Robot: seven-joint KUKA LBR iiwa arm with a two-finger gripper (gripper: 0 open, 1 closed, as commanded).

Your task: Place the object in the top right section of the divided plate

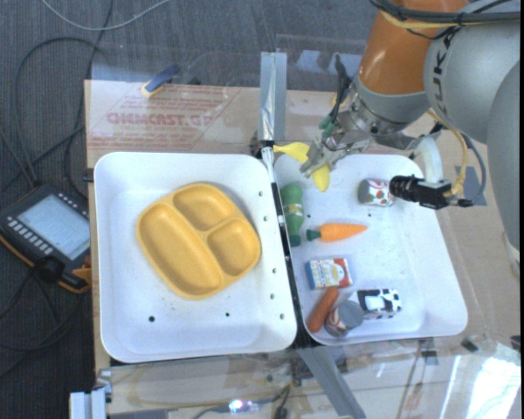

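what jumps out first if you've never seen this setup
The yellow divided plate sits alone in the left bin. The grey and orange arm comes in from the top right, its gripper at the right bin's far left corner by a yellow banana. A carrot, a green bottle and small cartons lie scattered in that bin.

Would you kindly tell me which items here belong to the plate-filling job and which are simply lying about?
Job:
gripper
yellow banana at the gripper's tips
divided plate, left bin

Lying about, right bin:
green bottle
carrot
small can
blue carton
sausage
cow-print carton
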